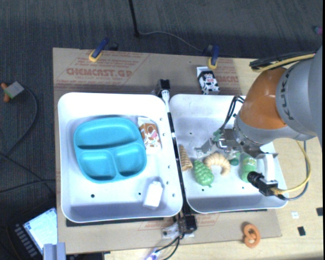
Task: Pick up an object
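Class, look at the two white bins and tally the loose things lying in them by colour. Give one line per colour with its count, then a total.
Blue: 1, the tray in the left bin
White: 1, the block in the left bin
Brown: 3, the packet, the cone, the croissant
Green: 2, the bumpy toy and the smooth toy in the right bin
Total: 7

Bench (97,83) – brown board top with red printed letters. Two white bins directly on it, side by side: left bin (70,199), right bin (195,104). Small orange pretzel-shaped thing (251,234) on board near front edge – just below right bin. Blue-yellow clamps (99,49) at back edge.
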`<state>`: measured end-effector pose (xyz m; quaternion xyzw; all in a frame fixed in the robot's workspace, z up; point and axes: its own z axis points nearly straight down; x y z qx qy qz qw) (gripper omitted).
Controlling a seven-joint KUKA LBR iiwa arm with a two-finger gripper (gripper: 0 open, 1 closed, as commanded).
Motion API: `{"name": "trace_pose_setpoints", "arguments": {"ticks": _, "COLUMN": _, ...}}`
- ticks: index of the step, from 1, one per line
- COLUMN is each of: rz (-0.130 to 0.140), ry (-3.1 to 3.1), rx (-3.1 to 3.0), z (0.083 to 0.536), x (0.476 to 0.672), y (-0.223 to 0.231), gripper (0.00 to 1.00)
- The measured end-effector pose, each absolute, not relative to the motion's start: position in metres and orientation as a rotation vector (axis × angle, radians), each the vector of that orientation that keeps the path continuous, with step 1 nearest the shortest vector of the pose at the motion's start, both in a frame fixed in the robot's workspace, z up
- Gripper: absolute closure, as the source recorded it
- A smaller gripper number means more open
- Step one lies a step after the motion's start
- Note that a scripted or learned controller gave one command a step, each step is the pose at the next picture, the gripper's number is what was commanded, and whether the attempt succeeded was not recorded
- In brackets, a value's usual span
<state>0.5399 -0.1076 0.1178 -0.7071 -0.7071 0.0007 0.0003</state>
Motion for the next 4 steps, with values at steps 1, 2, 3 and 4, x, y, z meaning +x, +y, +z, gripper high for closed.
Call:
{"name": "trace_pose_setpoints", "arguments": {"ticks": 1, "rz": 0.001, "ry": -2.221, "rx": -2.224, "z": 0.087, "x": 0.549, "y": -0.096, "gripper": 0.0}}
{"name": "trace_pose_setpoints", "arguments": {"ticks": 2, "rz": 0.004, "ry": -2.219, "rx": -2.22, "z": 0.095, "x": 0.483, "y": -0.102, "gripper": 0.0}}
{"name": "trace_pose_setpoints", "arguments": {"ticks": 3, "rz": 0.003, "ry": -2.218, "rx": -2.221, "z": 0.104, "x": 0.483, "y": -0.101, "gripper": 1.0}}
{"name": "trace_pose_setpoints", "arguments": {"ticks": 4, "rz": -0.008, "ry": -2.229, "rx": -2.227, "z": 0.088, "x": 0.587, "y": -0.143, "gripper": 1.0}}
